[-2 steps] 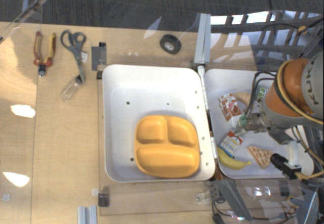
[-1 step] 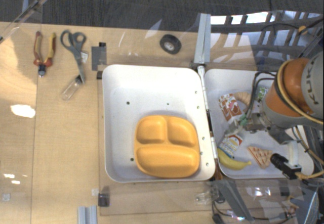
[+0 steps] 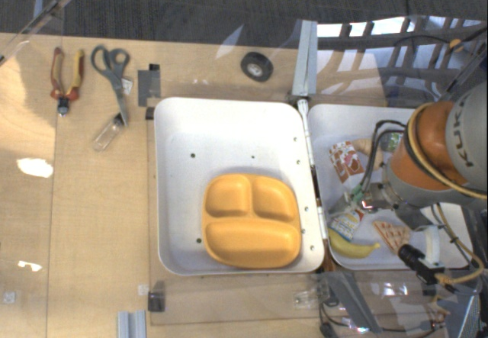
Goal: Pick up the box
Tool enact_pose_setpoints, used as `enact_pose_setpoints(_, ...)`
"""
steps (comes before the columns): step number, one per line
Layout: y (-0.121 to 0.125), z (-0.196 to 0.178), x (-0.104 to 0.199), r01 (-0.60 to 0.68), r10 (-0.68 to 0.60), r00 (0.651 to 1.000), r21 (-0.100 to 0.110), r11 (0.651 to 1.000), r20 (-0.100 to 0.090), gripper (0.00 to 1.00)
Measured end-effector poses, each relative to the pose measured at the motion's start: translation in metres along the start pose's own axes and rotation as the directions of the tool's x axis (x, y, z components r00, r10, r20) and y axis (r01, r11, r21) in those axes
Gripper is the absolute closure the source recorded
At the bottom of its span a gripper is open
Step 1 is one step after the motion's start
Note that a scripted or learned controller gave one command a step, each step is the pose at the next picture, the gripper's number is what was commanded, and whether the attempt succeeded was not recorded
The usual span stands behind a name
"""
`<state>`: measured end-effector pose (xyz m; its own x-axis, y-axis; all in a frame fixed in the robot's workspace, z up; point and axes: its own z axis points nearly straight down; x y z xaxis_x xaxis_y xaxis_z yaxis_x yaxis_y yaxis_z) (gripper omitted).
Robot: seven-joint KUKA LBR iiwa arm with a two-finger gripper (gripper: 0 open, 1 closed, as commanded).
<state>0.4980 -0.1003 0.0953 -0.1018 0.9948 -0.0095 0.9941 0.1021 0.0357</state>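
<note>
The box (image 3: 345, 160), a small red and white carton, lies tilted in the upper left part of the right bin (image 3: 329, 121). My arm, grey with an orange band (image 3: 431, 149), reaches in from the right and covers the middle of that bin. The gripper (image 3: 364, 204) points down and left, just below the box and a little to its right. Its tip hangs over a small green and white packet (image 3: 345, 223). The wrist hides whatever lies under it.
A banana (image 3: 352, 247) lies at the right bin's front left, with a triangular orange piece (image 3: 392, 235) beside it. The left bin (image 3: 183, 130) holds a yellow divided tray (image 3: 251, 220). Pliers (image 3: 64, 75), scissors (image 3: 114, 73) and a tape roll (image 3: 257, 65) lie on the bench.
</note>
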Motion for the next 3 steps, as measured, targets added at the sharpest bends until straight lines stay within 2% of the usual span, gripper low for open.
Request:
enact_pose_setpoints(1, 0.004, -0.012, 0.000, 0.003, -0.003, 1.000, -0.009, 1.000, 0.002, 1.00)
enact_pose_setpoints(2, 0.003, -0.011, 0.000, 0.003, -0.003, 1.000, -0.005, 1.000, 0.001, 0.00)
enact_pose_setpoints(3, -0.004, 0.004, 0.014, -0.095, 0.095, 0.995, 0.015, 0.995, -0.001, 0.00)
